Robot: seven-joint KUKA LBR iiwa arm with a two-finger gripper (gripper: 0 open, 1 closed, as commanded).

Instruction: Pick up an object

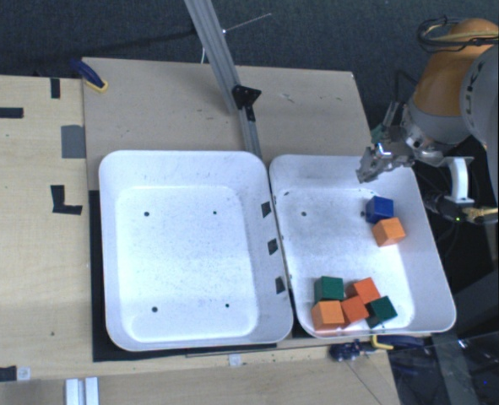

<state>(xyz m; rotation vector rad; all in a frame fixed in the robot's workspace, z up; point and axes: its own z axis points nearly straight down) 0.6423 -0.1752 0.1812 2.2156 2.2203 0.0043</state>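
The right bin (317, 180) holds several small cubes. A blue cube (381, 207) lies near its far right side, with an orange cube (389, 231) just in front of it. Along the near edge sits a cluster: a green cube (328, 288), an orange cube (327, 313), another orange cube (366, 292) and a dark green cube (382, 310). My gripper (369, 171) hangs over the bin's far right corner, a little behind and left of the blue cube. Nothing shows between its fingers.
The left bin (114, 175) lies beside the right one. A slanted metal pole (217, 45) with a black clamp (246, 97) crosses behind the bins. The wooden bench (29, 218) extends left with black tape marks.
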